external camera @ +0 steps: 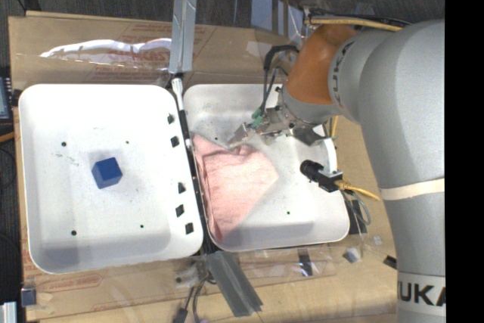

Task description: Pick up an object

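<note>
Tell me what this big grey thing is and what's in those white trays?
The big grey machine with the orange band is a robot arm. One camera looks down on it from above, at a slant, and the arm reaches in from the right. Its end effector, the part meant for grabbing, is low inside the right shallow white bin, just above a crumpled pale pink cloth. Whether it grips the cloth is too hard to see. The left shallow white bin has a small blue cube sitting alone. Both bins rest on a brown cardboard-covered bench.
</note>
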### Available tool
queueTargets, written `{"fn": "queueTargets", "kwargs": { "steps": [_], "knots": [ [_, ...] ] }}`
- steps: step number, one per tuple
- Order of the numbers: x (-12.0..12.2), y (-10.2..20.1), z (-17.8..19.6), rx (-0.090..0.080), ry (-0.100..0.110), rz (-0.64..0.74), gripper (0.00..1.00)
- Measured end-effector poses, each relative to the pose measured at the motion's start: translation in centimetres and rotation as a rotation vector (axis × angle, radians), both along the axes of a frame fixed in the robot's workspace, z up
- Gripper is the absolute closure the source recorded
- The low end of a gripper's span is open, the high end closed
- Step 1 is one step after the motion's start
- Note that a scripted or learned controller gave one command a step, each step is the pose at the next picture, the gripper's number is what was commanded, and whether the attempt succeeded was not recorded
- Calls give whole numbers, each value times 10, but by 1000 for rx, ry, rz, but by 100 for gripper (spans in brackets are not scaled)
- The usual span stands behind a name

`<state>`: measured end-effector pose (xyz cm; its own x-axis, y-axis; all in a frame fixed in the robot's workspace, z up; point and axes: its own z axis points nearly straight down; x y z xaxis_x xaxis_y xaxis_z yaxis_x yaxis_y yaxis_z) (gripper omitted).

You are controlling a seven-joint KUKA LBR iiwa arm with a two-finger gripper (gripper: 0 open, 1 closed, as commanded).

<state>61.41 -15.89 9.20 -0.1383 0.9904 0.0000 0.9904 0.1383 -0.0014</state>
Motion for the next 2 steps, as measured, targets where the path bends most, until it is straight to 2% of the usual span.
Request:
{"fn": "queueTargets", "kwargs": {
  "steps": [1, 2],
  "knots": [
    [-37, 38, -1, 1, 2, 81, 0],
    [-75, 20, 23, 1, 1, 98, 0]
  ]
}}
